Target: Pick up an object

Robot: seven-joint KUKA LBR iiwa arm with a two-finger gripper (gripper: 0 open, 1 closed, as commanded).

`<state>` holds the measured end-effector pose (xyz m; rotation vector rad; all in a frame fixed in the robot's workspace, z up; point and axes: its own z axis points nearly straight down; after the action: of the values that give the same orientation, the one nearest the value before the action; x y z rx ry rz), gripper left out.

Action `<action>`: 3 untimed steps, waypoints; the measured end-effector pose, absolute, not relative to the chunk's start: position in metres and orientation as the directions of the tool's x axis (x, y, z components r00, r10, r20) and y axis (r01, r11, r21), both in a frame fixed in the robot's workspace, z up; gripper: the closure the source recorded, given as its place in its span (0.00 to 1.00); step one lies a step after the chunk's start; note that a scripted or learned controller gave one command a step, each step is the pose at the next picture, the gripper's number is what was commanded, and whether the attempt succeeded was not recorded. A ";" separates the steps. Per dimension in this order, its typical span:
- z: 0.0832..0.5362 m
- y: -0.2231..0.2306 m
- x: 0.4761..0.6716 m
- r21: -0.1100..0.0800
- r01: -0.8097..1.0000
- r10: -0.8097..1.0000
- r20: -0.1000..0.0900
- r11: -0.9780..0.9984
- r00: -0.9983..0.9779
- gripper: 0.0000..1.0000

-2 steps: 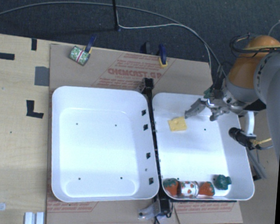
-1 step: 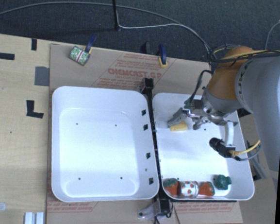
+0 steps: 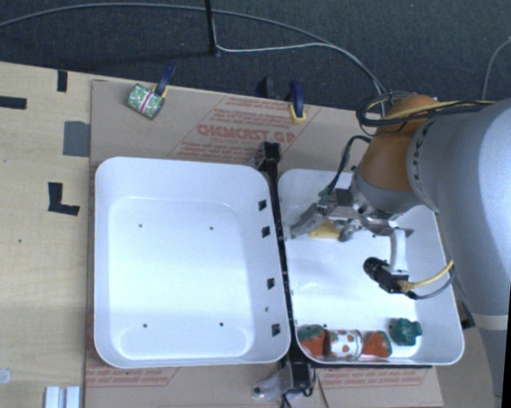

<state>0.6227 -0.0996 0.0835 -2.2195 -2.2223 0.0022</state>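
Observation:
My gripper (image 3: 323, 229) is low over the back of the right bin (image 3: 429, 249), near the divider. Its two fingers stand open, spread to either side of a small pale yellow object (image 3: 325, 233) lying on the bin floor. Along the front wall of the same bin lie a red and green item (image 3: 313, 340), a white and red can-like item (image 3: 344, 343), an orange item (image 3: 376, 344) and a teal green item (image 3: 404, 329). I cannot tell whether the fingers touch the yellow object.
The left bin (image 3: 179, 263) sits beside the right one, with black clips along the shared rim (image 3: 274, 245). A small green box (image 3: 145, 100) lies on the board behind the bins. The bulky grey arm (image 3: 480, 174) covers the right side.

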 end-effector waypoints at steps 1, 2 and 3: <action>0.121 -0.162 0.622 0.002 1.000 1.000 -0.002 -0.003 0.004 0.00; 0.192 -0.113 0.609 0.006 1.000 1.000 0.000 0.004 -0.004 0.00; 0.089 -0.094 0.644 -0.006 1.000 1.000 0.000 0.002 -0.002 0.00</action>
<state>0.6443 -0.0940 0.0888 -2.2158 -2.2205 0.0063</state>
